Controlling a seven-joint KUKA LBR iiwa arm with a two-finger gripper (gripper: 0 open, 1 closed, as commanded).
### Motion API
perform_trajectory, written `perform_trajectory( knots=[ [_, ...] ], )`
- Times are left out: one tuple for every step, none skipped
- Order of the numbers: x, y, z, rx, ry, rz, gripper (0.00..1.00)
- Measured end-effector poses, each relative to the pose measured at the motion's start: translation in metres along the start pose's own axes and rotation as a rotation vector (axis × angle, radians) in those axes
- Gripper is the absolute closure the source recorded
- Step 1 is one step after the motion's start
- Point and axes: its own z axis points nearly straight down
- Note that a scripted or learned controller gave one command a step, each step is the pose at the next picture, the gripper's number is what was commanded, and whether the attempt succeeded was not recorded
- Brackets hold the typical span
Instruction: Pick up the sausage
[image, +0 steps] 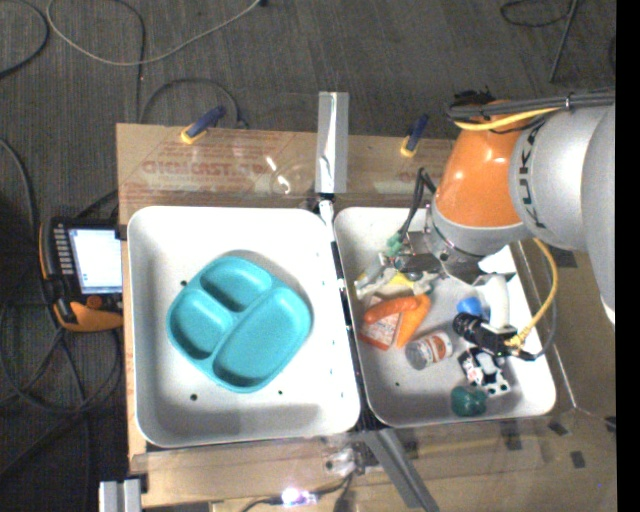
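Sausage (428, 350), a short reddish-brown cylinder with a pale end, lies on its side near the middle of the bin on the view's right (420, 405), on the smooth white floor. Just to its upper left an orange, carrot-shaped toy (395, 318) lies tilted, tapering toward its lower end. A small round blue piece (470, 304) sits to the sausage's upper right, and a dark green ball (467, 401) rests near the bin's front wall, apart from the sausage.

The gripper (400, 268) hangs over the back half of this bin, above the carrot toy's upper end and clear of the sausage. The glossy orange band (485, 185) and grey arm cover it from above, so I cannot tell whether it is open or closed.

The left bin (150, 260), shallow with rounded corners, holds a teal plastic plate (240, 320) divided into three compartments.

Both bins rest on a plywood board (230, 165) held by blue-and-yellow clamps (203, 122) at its back edge. Dark grey carpet (100, 60) crossed by loose cables surrounds the bench, and a handheld pendant with a lit screen (85, 265) lies to the left.
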Motion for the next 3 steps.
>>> perform_trajectory(
  knots=[
    [-0.047, -0.024, -0.076, -0.003, -0.002, -0.281, 0.00],
    [-0.056, -0.006, 0.057, -0.010, -0.006, -0.219, 0.00],
    [-0.074, 0.049, 0.084, -0.023, -0.003, -0.202, 0.00]
  ],
)
